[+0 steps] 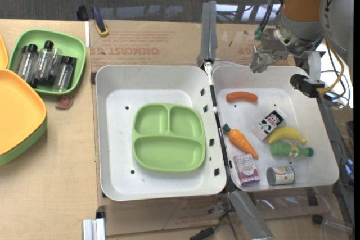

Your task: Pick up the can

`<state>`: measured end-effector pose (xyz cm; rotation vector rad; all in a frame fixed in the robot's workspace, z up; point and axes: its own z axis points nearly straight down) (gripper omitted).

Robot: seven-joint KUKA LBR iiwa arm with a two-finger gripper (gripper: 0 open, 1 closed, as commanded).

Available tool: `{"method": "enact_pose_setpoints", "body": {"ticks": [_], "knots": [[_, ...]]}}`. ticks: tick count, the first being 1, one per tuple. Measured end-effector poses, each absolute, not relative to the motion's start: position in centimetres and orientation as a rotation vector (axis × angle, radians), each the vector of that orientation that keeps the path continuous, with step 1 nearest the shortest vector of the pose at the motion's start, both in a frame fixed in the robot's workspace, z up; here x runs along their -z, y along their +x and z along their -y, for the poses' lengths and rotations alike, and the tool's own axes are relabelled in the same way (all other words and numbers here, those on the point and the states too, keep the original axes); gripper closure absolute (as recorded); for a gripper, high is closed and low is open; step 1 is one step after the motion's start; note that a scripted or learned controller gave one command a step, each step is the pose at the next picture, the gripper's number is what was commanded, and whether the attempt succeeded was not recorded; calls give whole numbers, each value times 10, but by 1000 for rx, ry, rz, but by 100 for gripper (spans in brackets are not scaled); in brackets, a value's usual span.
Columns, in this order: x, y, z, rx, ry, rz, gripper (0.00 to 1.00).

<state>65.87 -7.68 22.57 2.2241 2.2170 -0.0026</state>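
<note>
The can lay on its side near the front edge of the right bin, toward that bin's front right corner, with a pink carton just beside it on its left and a green bottle close behind it. A banana, a small black-and-white carton, a carrot and a sausage occupied the rest of the same bin. The left bin held a green divided tray.

The hand hung above the far rim of the right bin, well apart from the can and touching nothing. Nothing was between its fingers; whether they stood apart or together could not be told from this angle.

Assessment: the task stood at the approach step, with no grasp made. The next move would call for the hand to travel toward the front of the bin, settle over the can, and turn so the fingers straddled its rounded body across the short axis. The bottle and pink carton leave little clearance, so a descent off centre would risk nudging the can into a roll.
</note>
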Motion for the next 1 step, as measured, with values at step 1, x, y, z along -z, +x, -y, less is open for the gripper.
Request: {"method": "enact_pose_setpoints", "body": {"ticks": [1], "knots": [[-264, 611, 108, 4, 2317, -2123, 100]]}}
